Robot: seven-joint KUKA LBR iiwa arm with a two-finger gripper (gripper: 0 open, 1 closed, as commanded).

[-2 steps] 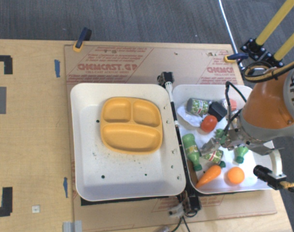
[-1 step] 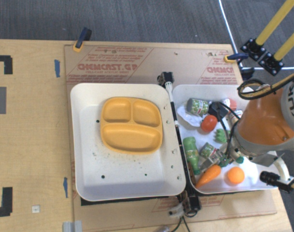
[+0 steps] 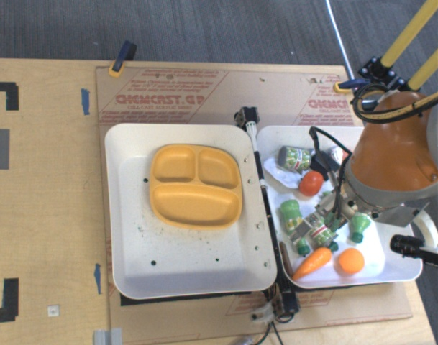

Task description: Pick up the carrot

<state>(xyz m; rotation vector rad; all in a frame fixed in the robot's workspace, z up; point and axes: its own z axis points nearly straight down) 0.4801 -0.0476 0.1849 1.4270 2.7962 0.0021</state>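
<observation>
The gripper [image 3: 326, 218] – finger state I cannot tell – hovers over crowded clutter; the carrot [image 3: 312, 261] lies nearer, touching a green bottle [image 3: 321, 234] – a descent could snag that instead

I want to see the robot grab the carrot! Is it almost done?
Not yet. The orange plastic carrot lies on the floor of the right white bin, next to a small orange ball. The grey arm's gripper hangs above the green toys beside it. Reaching the carrot, gripping and lifting all remain.
</observation>
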